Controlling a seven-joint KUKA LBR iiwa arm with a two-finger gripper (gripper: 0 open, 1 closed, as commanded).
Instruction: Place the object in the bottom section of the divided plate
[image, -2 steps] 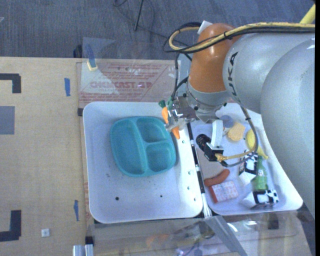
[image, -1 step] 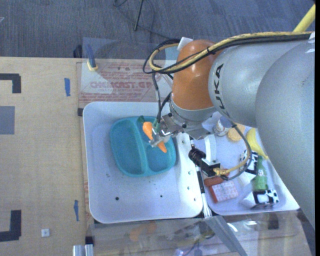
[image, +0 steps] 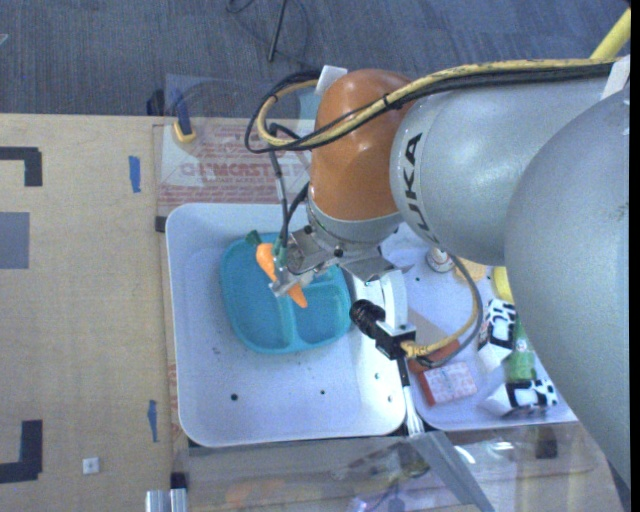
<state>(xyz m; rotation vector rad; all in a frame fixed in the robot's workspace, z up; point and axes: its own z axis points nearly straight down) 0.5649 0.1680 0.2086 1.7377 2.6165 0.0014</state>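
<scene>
A large grey robot arm (image: 520, 150) fills the right and upper right of the frame, nearest the camera. Its orange band (image: 355, 140) bends down toward the middle, where the gripper (image: 288, 272) hangs over a blue plate. An orange, carrot-like object (image: 267, 262) sits right at the gripper's tip. The view there is crowded, so it may be pinched between the fingers, but I cannot tell whether the claw is wide or closed on it. Yellow and black cables (image: 470, 70) loop across the arm.

Two white bins lie side by side below the arm. The left bin (image: 200, 400), in the middle of the frame, holds one blue divided plate (image: 262, 325) in its upper half. The orange object is over the plate's upper middle part, near the divider. The right bin (image: 455, 415) at lower right, partly hidden by the arm, holds one red patterned packet (image: 450, 382), one black-and-white item (image: 528, 393) and one green item (image: 519, 362).

Farther back, at the left, is the pale wooden bench (image: 80, 300) with black corner marks and blue tape strips.
</scene>
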